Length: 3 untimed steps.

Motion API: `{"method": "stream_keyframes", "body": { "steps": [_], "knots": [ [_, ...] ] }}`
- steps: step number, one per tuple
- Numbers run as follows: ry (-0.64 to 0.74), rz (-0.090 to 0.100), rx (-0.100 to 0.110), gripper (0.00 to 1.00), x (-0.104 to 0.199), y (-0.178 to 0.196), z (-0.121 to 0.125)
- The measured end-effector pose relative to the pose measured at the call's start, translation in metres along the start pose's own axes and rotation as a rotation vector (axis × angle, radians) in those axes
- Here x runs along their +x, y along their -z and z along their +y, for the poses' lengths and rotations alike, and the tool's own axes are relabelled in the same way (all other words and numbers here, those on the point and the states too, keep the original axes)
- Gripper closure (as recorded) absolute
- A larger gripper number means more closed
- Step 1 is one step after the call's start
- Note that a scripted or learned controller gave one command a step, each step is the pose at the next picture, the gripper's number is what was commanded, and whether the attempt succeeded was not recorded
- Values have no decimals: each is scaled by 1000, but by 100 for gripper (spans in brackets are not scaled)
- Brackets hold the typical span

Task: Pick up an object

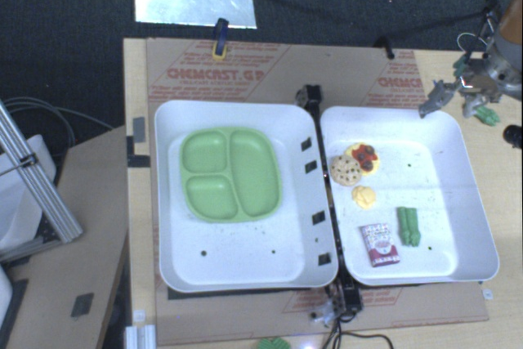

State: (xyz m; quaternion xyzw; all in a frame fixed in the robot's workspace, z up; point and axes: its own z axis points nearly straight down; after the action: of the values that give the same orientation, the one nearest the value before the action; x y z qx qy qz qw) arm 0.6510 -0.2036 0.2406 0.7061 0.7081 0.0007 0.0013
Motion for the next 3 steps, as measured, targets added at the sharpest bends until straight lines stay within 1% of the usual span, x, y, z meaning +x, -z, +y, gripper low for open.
{"method": "stream_keyframes", "body": {
  "steps": [1,2,3],
  "knots": [
    [-1,4,10,0,23,-87,-26],
    [-2,3,9,0,45,-159,-100],
    [-4,3,7,0,55,-156,-168]
  ]
}}
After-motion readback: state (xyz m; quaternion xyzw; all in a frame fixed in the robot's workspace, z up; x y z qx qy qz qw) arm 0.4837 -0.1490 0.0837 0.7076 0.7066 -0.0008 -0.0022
